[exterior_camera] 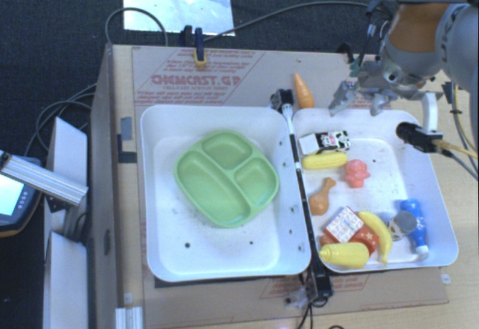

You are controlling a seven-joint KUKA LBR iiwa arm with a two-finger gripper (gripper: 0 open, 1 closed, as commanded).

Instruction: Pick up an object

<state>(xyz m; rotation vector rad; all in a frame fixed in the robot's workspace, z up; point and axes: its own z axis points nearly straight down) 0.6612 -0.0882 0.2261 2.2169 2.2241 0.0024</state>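
A yellow bottle [344,254] is seen lying at the right bin's [443,234] near edge, at 6 o'clock of that bin. Just above it a red-and-white box [343,224] and a banana [376,231] are found, with a blue bottle [413,224] at 4 o'clock. A drumstick [322,196] lies near the divider, a pink toy [356,173] at the centre, a corn cob [324,161] and a black-and-white carton [325,142] at 11 o'clock. A carrot [302,90] rests outside, beyond the rim. A green tray [226,178] is held by the left bin [168,245]. The gripper [364,96] is poised over the right bin's far rim at 12 o'clock, fingers spread, nothing held between them.
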